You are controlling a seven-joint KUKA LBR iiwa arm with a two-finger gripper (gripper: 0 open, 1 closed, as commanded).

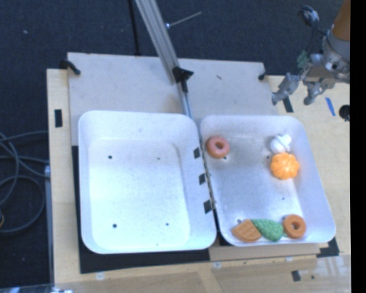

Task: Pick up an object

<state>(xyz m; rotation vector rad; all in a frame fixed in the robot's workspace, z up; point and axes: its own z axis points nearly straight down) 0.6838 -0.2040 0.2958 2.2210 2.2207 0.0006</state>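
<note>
The gripper (297,92) hangs at the upper right, outside the bins, above the bench past the far rim of the right bin (314,163); its two grey fingers are spread apart with nothing between them. Below it, the right bin is a shallow white tray with rounded corners and a faintly speckled floor. A pink-iced donut (218,146) lies close to this bin's left wall, near the far corner. A small white lump (280,143) sits toward the far right, touching or just beside a round, ribbed orange fruit (284,166) nearer the right wall. Along the near rim three flat pieces crowd together: an orange waffle-textured cookie (246,231), a bumpy green leaf shape (269,229) touching it, and a brown ring donut (294,226) just beside that. The middle of the right bin's floor is bare, leaving open room between the far items and the near row. The left bin (85,163) is the same white tray, its floor showing a few dark dots. The two bins meet at a seam with small dark clips (202,179). A slanted metal rail (158,32) runs from the top down to that seam.
</note>
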